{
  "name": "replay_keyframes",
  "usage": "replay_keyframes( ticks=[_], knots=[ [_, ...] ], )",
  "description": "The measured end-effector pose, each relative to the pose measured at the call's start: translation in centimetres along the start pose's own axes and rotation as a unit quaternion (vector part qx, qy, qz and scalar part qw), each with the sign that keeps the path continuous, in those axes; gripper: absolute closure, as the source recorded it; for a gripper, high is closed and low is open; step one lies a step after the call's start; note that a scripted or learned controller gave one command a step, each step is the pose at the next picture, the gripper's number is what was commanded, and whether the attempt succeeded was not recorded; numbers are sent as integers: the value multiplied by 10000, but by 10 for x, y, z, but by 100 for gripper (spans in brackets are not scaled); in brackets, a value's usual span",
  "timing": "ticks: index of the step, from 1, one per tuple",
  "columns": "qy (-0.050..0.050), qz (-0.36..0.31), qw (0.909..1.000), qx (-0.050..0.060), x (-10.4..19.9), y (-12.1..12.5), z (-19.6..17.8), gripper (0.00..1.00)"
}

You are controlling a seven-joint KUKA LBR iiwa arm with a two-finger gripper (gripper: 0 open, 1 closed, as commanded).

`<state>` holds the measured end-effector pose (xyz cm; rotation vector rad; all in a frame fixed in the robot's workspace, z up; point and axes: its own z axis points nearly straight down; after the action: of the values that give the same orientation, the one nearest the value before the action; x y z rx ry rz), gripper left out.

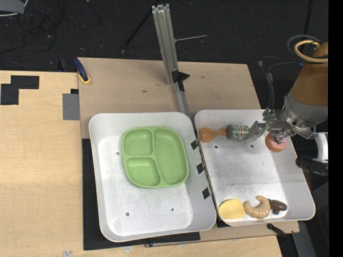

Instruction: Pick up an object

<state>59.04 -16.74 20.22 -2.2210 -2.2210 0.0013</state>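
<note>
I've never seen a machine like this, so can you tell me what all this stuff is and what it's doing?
You are looking down from a camera fixed above a workbench. On the right is a robot arm, grey with an orange band. Its tool is the grabbing part at the end, and it sits over the far side of the right bin.

There are two shallow white bins. The left bin has a green plate with three sections. The right bin has an orange-tipped toy beside the tool, a pink round thing, and, at the near edge, a yellow piece and a tan curled toy.

I can't tell if it is holding anything.
</note>
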Motion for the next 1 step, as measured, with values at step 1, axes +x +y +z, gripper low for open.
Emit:
replay_keyframes(
  ticks=[1],
  knots=[
    [12, -4, 10000, 38, 7, -4, 62, 0]
  ],
)
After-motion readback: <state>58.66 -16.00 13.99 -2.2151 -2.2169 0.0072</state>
